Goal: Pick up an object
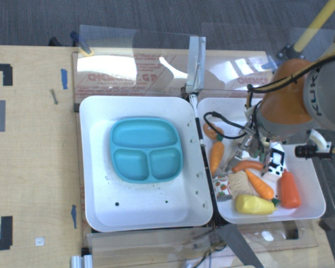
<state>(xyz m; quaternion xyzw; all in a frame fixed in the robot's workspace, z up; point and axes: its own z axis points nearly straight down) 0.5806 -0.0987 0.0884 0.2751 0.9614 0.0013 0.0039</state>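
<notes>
The clear plastic sheet point(123, 74) behind the left bin carries red printed letters, mirrored and washed out by glare; they cannot be read with certainty. On the grey arm point(326, 94) at the right edge, white letters look like "KU", perhaps the start of KUKA.

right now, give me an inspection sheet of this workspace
surface: wooden bench bearing left bin and right bin.
job's things: carrot, yellow fruit, red pepper, cow toy, all in the right bin.
clutter: teal divided plate in the left bin.
grippers: gripper low in the right bin among the toys; finger state unclear.
cables: black cable looping beside the wrist.
surroundings: grey carpet; clear panels behind the bins.
</notes>
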